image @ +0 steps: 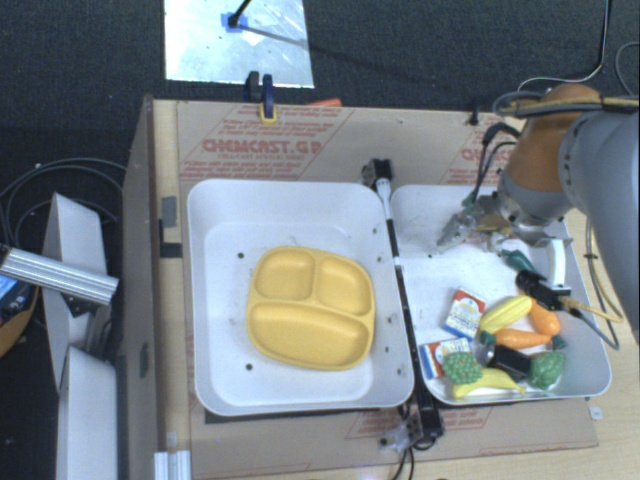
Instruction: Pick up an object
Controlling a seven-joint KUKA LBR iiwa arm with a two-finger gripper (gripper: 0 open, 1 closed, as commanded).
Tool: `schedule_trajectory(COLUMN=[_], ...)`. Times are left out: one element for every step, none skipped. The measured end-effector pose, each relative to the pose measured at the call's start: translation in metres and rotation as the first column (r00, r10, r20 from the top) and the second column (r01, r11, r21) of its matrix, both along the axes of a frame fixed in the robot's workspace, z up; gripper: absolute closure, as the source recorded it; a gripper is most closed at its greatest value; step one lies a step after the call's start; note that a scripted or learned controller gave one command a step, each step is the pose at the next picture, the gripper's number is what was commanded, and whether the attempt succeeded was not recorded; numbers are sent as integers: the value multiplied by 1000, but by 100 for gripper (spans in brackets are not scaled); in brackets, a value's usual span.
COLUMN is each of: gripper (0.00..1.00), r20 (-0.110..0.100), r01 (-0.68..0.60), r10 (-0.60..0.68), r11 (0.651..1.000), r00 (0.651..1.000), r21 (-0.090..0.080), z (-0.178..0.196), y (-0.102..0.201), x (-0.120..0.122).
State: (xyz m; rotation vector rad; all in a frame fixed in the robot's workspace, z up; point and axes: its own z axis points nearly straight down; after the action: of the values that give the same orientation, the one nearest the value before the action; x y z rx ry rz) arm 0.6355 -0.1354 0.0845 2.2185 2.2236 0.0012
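My gripper (pixel 452 234) hangs over the bare upper-left floor of the right bin (pixel 425 298), its fingers pointing down-left, open, with nothing between them. The objects lie in a heap at that bin's lower right, apart from the gripper: a small red, white and blue box (pixel 464 313), a yellow banana (pixel 505 313), an orange carrot (pixel 525 336), a green broccoli piece (pixel 462 367), another green piece (pixel 546 368), a black piece (pixel 508 359) and a second small box (pixel 435 354). A yellow strip (pixel 490 385) lies under the heap.
The left bin (pixel 215 268) holds a yellow divided plate (pixel 310 306) in its middle. A black divider rail (pixel 395 268) runs between the bins. The grey arm with its orange band (pixel 540 158) comes in from the upper right, above the right bin's far corner.
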Motion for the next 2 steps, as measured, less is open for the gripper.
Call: schedule_trajectory(gripper=[0, 0], r20=[-24, 4], r01=[1, 0], r10=[-1, 0], r11=[1000, 1000], r00=[1000, 1000], r21=[12, -2], z=[-2, 69], y=[-45, -71], x=[30, 6])
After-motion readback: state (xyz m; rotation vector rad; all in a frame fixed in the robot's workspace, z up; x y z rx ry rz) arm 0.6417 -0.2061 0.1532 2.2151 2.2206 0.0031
